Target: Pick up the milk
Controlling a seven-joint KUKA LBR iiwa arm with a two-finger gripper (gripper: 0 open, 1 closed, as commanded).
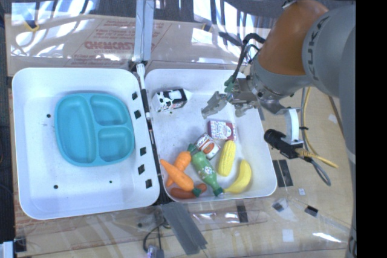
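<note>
The milk is a small carton with black and white cow patches. It lies on its side in the right bin, near the back left corner and close to the divider. My gripper hovers over the middle of the right bin, to the right of the milk and apart from it. Nothing shows in its grasp. The grey arm with its orange band reaches in from the right and hides the bin's right rim.
A red carton, corn, banana, green bottle, carrot and a small can crowd the right bin's front half. A blue divided plate lies in the left bin.
</note>
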